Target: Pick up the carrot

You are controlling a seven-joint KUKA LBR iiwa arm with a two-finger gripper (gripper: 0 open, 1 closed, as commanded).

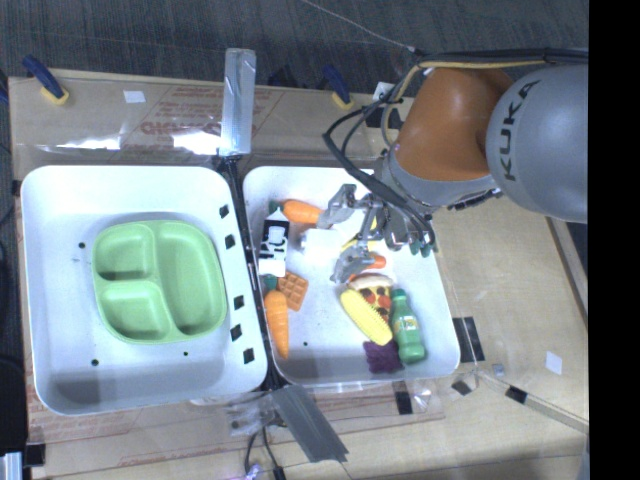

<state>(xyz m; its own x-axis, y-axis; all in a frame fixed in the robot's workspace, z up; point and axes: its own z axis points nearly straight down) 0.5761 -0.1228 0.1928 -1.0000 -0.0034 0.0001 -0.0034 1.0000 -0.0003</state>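
Carrot (pixel 276 321) lies by the right bin's (pixel 440 268) left wall, so I'd swing my released, empty claw (pixel 350 233) over and straddle it.

Dark ribbed floor (pixel 150 13) behind a pale wooden bench (pixel 520 298) — evenly lit

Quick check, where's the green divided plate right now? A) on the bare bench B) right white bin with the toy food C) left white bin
C: the green divided plate lies flat in the left white bin, while the toy food, including the orange carrot, sits in the right white bin.
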